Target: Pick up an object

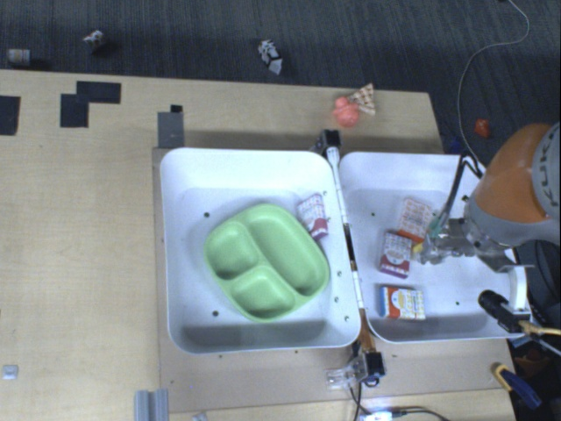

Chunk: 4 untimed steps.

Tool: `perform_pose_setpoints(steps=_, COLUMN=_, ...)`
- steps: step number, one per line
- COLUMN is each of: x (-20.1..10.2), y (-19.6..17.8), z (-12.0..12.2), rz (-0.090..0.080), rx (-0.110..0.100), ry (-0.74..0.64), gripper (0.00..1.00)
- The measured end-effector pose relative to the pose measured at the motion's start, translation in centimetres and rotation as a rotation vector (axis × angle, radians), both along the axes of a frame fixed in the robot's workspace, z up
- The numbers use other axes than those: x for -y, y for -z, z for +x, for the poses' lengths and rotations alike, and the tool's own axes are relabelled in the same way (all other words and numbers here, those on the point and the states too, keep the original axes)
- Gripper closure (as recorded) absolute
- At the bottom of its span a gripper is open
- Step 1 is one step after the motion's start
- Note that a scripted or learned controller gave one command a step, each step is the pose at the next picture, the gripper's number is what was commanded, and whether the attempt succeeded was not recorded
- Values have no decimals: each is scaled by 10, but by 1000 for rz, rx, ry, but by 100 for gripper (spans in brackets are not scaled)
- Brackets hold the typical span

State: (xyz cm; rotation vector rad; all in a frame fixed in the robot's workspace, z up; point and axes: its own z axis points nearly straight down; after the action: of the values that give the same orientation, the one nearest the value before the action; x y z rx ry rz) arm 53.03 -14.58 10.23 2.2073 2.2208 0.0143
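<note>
Tool (427,251), grip state unreadable, hangs in the right white bin (456,169) beside a small red-and-white carton (396,254).

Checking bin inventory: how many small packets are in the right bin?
3 in the right bin: one upper-middle, one centre by the gripper, one near the front. The arm may hide more.

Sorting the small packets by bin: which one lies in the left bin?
The red-and-white packet beside the green divided plate; the other three packets lie in the right bin.
</note>
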Motion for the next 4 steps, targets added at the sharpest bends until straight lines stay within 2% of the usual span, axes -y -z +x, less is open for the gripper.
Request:
perform_pose_setpoints(steps=1, x=0, y=0, z=0, rz=0, rx=0, ry=0, gripper=0)
perform_pose_setpoints(steps=2, x=-1, y=-11, z=1, rz=0, rx=3, ry=-3, gripper=100)
perform_pose_setpoints(steps=3, x=-1, y=-10, z=1, rz=0, rx=3, ry=-3, gripper=0)
perform_pose_setpoints(steps=4, x=-1, y=-21, z=2, rz=0, rx=6, ry=-6, gripper=100)
